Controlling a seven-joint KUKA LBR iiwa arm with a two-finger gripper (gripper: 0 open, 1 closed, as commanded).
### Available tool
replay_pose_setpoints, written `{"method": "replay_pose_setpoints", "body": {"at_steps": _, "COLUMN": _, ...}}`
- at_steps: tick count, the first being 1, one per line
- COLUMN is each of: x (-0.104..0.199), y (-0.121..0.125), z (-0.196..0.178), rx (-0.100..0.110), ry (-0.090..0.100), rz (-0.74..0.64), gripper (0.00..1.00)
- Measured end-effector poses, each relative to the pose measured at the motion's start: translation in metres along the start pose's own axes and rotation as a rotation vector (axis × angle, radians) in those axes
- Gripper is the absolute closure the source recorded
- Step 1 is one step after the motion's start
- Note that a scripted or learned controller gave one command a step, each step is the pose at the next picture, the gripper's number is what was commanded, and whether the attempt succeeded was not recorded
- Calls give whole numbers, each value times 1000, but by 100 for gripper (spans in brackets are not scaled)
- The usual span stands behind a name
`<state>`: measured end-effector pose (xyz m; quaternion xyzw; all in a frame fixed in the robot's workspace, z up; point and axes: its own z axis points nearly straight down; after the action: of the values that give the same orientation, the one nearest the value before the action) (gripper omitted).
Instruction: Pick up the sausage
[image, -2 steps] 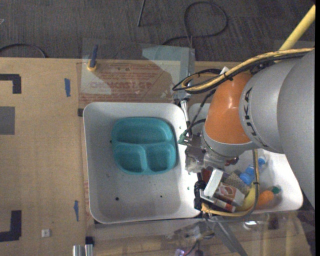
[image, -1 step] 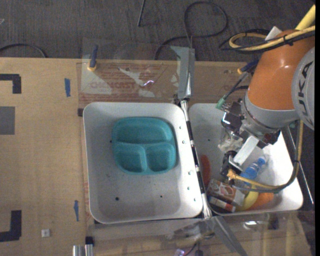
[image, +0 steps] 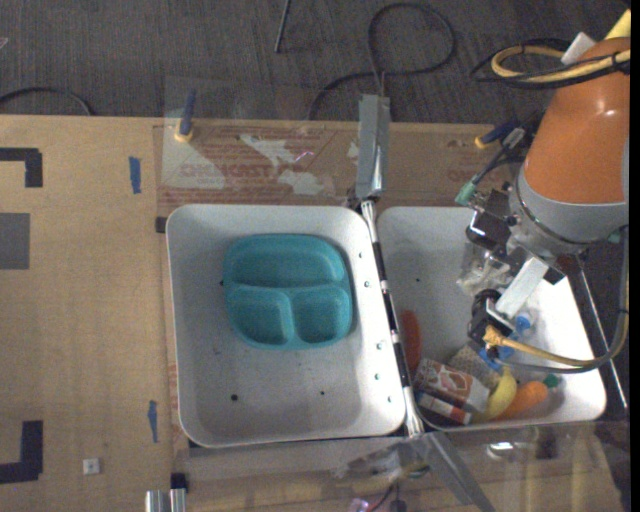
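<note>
The sausage (image: 410, 341) is a slim red-orange piece lying lengthwise against the left wall of the right bin (image: 430, 235). My gripper (image: 483, 268) hangs over the middle of that bin, to the right of the sausage and a little farther back, well apart from it. The grey and orange arm comes down to it from the upper right. Nothing shows between the gripper and the sausage.
A teal divided plate (image: 288, 290) lies in the left bin (image: 200, 390). At the right bin's front lie a small printed carton (image: 445, 386), a yellow banana (image: 505, 391) and an orange carrot-like piece (image: 531, 397). A metal divider (image: 372, 150) runs behind the bins.
</note>
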<state>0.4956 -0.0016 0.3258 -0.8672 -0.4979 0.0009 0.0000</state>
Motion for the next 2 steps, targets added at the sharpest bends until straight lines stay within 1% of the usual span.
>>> {"method": "replay_pose_setpoints", "body": {"at_steps": 1, "x": -28, "y": 9, "z": -1, "rx": 1, "ry": 0, "rz": -351, "gripper": 100}}
{"method": "replay_pose_setpoints", "body": {"at_steps": 2, "x": -60, "y": 75, "z": 6, "rx": -1, "ry": 0, "rz": 236, "gripper": 100}}
